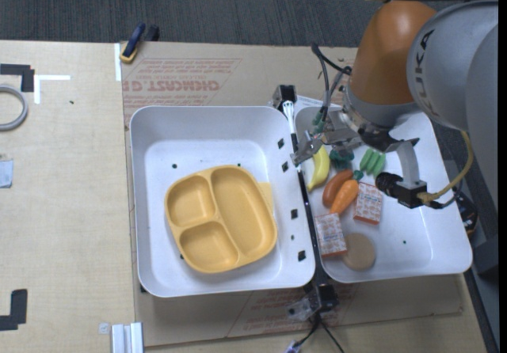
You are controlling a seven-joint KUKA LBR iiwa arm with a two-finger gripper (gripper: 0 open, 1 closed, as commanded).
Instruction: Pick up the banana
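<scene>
- Dark carpet runs along the top, and below it a pale wooden counter (63, 209) carries a flattened cardboard sheet (182, 78) with two shallow white bins side by side on it.
- Left bin (150, 209): a yellow three-compartment plate (222, 218) sits in the middle, tilted a little to the frame.
- Right bin (444, 241): that's where the action is, and it's crowded.
- Banana (318, 169) lies near the right bin's left wall, standing roughly top to bottom in the view, its upper end tucked under the gripper.
- Just beside it to the right is an orange carrot-like piece (342, 191), touching or nearly touching the banana.
- Green item (371, 161) further right, a small red-and-white packet (368, 204) below it, another packet (330, 233) lower down, and a round tan disc (359, 252) near the bin's lower edge.
- Gripper (313, 146) sits right over the banana's top end, by the wall between the bins; open or closed, I cannot tell from this angle.
- Grey arm (451, 35) with its orange band looms over the right bin's upper part and hides what lies under it.
- Something teal (342, 157) peeks out beneath the wrist, too covered to name.
- Blue-and-yellow tool (133, 43) rests at the counter's top edge.
</scene>
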